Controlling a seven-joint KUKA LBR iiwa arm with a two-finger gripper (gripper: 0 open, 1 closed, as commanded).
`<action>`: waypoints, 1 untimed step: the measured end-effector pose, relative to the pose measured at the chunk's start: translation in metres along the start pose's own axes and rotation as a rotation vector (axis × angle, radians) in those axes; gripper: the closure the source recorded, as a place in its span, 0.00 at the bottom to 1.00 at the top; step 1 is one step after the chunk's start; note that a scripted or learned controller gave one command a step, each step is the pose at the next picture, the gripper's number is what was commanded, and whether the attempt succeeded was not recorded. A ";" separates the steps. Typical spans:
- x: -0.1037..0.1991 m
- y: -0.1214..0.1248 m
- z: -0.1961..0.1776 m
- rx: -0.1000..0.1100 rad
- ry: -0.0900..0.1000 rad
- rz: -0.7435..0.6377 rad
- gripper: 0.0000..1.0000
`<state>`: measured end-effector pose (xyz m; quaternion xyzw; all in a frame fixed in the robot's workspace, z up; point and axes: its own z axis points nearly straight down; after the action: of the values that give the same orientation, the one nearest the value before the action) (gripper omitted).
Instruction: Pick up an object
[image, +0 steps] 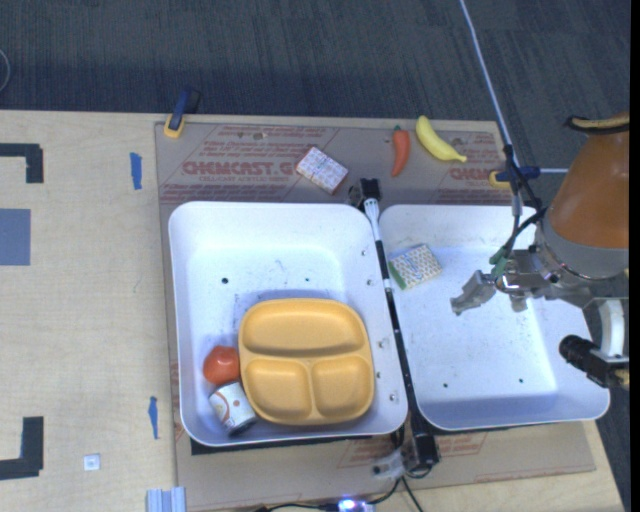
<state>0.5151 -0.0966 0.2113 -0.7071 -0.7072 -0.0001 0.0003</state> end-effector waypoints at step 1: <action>-0.009 0.022 0.118 0.001 0.000 0.001 0.00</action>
<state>0.5375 -0.1056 0.0932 -0.7074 -0.7068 0.0003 0.0007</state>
